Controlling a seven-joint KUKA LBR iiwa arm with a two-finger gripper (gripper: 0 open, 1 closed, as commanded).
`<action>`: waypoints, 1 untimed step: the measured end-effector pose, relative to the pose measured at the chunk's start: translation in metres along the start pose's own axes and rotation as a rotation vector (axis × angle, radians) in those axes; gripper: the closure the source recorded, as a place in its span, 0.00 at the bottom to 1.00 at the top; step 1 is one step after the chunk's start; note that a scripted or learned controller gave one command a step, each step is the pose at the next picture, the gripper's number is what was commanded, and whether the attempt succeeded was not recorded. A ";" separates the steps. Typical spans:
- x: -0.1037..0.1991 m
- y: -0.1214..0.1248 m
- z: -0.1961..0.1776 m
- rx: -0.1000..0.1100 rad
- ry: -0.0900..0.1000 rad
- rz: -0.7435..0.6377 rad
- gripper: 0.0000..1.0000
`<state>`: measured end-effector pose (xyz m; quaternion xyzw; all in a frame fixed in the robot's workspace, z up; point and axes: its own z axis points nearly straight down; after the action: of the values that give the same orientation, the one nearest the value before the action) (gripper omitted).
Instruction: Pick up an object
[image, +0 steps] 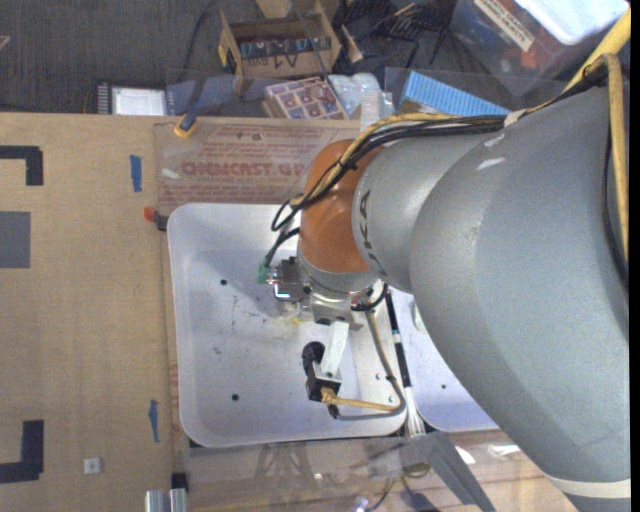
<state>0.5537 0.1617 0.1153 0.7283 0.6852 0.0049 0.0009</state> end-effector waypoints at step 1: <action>0.053 0.002 -0.112 0.008 -0.005 -0.206 1.00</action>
<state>0.5577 0.2142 0.2276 0.6539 0.7566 0.0000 0.0002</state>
